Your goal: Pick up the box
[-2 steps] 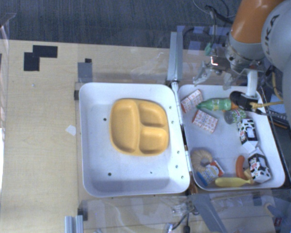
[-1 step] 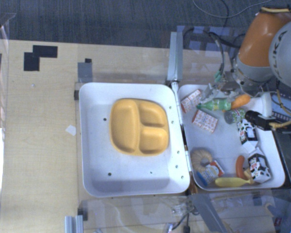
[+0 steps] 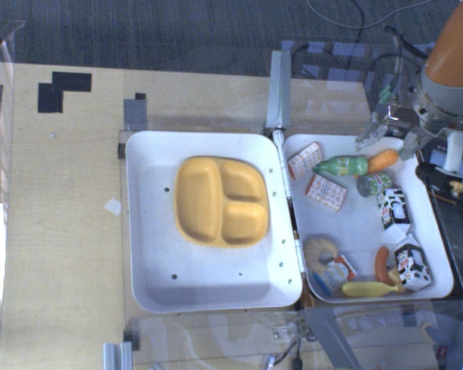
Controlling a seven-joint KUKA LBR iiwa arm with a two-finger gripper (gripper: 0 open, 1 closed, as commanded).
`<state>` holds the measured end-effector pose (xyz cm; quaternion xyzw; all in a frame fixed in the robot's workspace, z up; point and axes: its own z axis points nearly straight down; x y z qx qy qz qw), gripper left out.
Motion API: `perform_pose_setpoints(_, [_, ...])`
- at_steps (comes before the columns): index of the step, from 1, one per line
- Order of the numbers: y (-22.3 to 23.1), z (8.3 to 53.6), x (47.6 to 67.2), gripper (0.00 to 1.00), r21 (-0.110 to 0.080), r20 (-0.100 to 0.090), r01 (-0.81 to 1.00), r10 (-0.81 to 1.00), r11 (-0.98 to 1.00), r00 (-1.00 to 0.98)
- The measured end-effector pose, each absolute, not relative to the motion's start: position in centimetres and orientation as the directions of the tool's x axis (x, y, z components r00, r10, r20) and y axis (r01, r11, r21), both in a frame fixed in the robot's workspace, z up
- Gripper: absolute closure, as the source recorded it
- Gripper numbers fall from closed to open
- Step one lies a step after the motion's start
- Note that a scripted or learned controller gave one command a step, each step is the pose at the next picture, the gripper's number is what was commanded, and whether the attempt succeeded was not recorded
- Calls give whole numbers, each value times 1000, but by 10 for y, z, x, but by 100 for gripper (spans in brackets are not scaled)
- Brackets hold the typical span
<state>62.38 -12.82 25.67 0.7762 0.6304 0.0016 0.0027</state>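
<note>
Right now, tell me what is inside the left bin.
The left bin holds one yellow divided tray with three compartments, lying upside down or domed; I cannot tell which. Whatever sits under the tray is covered. The bare bin floor shows small dark dots.

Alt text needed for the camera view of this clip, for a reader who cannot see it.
A grey arm with an orange band reaches from the right, its pincer at the far edge of the right bin, which holds small boxes, a green bottle, a carrot and a banana. The left bin holds a yellow compartment tray.
</note>
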Motion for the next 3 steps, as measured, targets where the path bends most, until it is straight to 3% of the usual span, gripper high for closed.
perform_pose_setpoints(1, [-103,102,609,0,13,1,989,990,-144,144])
perform_pose_setpoints(2, [-96,95,649,0,16,0,998,998,-58,58])
perform_pose_setpoints(3, [-89,95,646,0,24,-3,998,998,-64,64])
